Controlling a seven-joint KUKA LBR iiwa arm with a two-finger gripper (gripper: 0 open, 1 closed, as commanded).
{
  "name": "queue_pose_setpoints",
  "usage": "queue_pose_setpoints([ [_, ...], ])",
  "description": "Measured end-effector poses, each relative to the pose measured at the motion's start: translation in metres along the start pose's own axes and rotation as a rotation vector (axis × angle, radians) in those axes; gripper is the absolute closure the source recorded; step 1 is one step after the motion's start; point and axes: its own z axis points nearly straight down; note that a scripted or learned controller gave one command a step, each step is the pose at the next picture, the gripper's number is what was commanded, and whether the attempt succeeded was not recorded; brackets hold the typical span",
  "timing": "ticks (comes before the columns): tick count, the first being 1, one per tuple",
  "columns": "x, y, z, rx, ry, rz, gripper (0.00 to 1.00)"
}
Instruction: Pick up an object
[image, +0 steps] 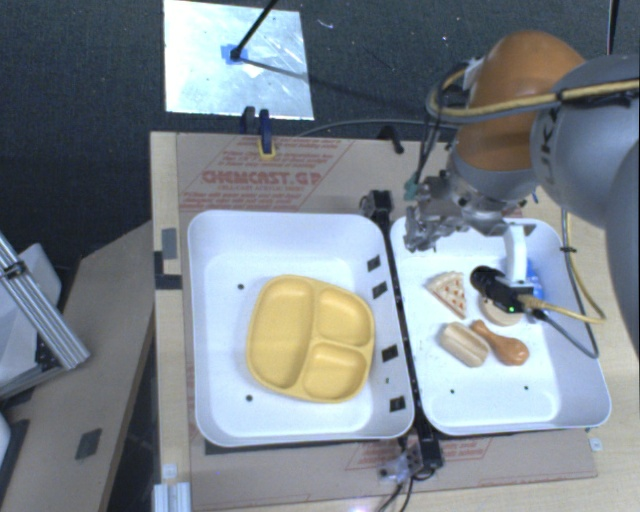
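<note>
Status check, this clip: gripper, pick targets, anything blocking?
Gripper above far-left corner of right bin, nothing seen held. Pizza slice, bread roll, drumstick lie nearer, ungripped. Nothing covering them.

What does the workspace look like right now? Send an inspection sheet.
Surface: bench bears left bin and right bin, side by side.
Job's things: yellow divided tray in left bin; pizza slice, bread roll and drumstick in right bin.
Clutter: blue clamp at the bench's far edge.
Pincer: over right bin's far-left corner, apart from the food.
Cables: thin cable along the far edge.
Surroundings: shiny sheet on dark floor.
</note>
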Motion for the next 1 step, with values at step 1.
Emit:
queue_pose_setpoints([
  [1, 0.0614, -0.01, 0.0011, 0.001, 0.001, -0.001, 1.0],
])
